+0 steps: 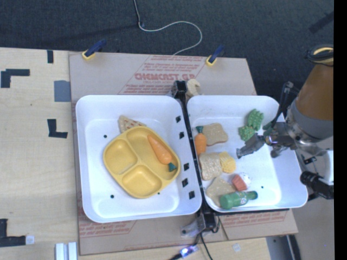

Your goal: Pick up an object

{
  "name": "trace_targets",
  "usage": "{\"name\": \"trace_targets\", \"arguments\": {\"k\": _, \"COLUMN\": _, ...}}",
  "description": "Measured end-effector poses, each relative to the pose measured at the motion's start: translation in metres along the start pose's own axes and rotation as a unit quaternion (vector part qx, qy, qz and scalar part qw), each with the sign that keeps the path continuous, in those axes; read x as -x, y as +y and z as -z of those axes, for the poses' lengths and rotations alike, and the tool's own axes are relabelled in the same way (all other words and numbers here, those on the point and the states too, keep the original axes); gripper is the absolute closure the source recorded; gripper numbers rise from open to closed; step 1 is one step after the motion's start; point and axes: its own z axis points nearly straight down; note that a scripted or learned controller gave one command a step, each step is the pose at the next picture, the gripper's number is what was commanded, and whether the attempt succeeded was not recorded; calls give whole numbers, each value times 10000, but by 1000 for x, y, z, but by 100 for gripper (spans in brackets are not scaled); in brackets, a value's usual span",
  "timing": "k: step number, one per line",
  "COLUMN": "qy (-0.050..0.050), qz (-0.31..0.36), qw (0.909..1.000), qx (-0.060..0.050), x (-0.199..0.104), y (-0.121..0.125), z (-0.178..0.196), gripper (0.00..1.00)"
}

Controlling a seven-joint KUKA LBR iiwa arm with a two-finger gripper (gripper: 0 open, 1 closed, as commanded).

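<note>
A: Gripper [250,147] sits low over the right bin [271,104], middle-right of the frame, with nothing between its fingers that I can make out. Whether they're apart or together, I can't tell from here.

B: So the pick isn't made yet, I'd say. What's on offer?

A: Plenty. Broccoli [251,123] just above the gripper, a slice of bread [215,134] and a small carrot [200,143] to its left, and a green bottle [237,199] down at the bin's lower edge.

B: And the left bin [89,110]?

A: A yellow tray [122,158] with a bigger carrot [160,149] lying in it, well away from the arm.

B: Room to move?

A: Bare white floor right of the gripper and below it. The food crowds the divider side, so that's the tight part, and the bin's right wall is close to the wrist.
</note>
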Motion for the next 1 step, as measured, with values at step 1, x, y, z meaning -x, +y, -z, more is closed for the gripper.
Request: {"name": "trace_targets", "arguments": {"k": 1, "qy": 4, "qz": 1, "qw": 10000, "qx": -31, "x": -3, "y": 4, "z": -63, "gripper": 0}}
